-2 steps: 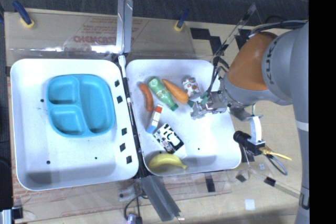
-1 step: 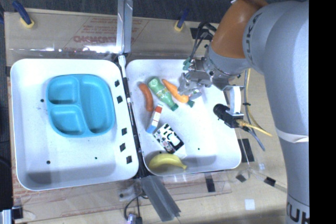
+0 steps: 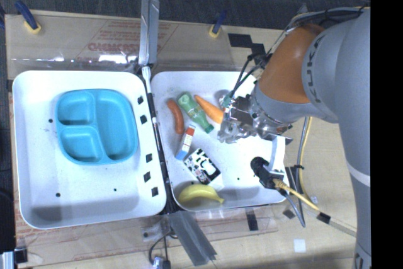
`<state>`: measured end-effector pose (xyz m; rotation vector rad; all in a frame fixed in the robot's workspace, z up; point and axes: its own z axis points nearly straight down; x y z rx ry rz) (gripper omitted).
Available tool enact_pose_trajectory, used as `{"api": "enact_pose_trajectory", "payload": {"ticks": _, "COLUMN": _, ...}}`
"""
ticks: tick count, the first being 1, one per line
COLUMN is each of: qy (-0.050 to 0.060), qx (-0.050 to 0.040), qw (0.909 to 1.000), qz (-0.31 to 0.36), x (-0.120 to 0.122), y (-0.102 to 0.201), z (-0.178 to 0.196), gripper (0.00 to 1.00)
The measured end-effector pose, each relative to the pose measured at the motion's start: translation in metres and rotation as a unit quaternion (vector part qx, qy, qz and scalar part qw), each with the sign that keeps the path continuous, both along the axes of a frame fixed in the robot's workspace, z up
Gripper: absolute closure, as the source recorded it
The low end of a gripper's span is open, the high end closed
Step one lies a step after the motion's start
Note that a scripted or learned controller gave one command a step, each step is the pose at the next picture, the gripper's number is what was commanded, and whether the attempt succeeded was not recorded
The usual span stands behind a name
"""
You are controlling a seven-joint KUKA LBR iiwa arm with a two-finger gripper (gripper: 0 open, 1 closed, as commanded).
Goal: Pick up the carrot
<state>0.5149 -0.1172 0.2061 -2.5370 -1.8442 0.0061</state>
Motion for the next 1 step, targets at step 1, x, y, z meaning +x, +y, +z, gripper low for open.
{"api": "enact_pose_trajectory", "payload": {"ticks": 1, "qy": 0.0, "qx": 0.0005, "qw": 0.9993, "qz": 0.038, "x": -0.017, "y": 0.006, "z": 0.0185, "gripper": 1.0}}
